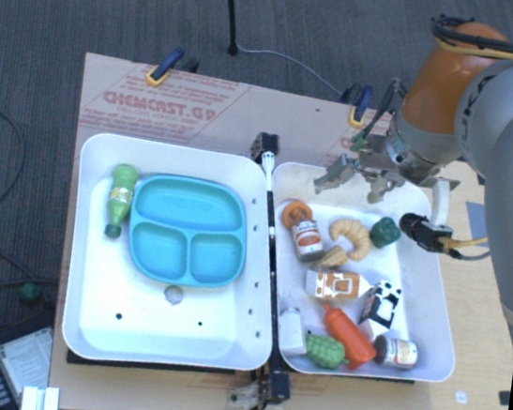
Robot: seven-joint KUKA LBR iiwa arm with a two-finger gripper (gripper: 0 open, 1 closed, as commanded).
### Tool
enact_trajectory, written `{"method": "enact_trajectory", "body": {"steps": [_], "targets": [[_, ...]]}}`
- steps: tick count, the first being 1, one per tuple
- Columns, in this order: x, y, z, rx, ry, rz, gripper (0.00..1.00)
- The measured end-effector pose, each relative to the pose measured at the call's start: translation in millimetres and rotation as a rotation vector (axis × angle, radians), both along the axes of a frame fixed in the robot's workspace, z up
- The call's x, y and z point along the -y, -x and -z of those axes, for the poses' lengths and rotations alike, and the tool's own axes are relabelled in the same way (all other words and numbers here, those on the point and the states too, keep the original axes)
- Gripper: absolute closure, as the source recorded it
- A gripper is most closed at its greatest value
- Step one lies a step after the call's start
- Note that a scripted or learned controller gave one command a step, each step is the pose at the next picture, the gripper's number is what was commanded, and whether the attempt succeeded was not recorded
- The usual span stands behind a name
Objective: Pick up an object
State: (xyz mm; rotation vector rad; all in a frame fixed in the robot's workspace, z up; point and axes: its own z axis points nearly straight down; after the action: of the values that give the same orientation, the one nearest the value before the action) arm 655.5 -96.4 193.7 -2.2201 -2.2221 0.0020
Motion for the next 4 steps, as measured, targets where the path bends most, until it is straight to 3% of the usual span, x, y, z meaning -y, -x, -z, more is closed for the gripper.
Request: {"method": "enact_trajectory", "body": {"steps": [1, 2, 3, 4], "targets": [[19, 23, 97, 0.003, 0.001, 0.000, 0.00], [19, 23, 87, 0.002, 0.000, 0.000, 1.00], [19, 23, 88, 0.001, 0.000, 0.000, 0.00], [22, 95, 106, 0.007, 0.002, 0.001, 0.00]]}}
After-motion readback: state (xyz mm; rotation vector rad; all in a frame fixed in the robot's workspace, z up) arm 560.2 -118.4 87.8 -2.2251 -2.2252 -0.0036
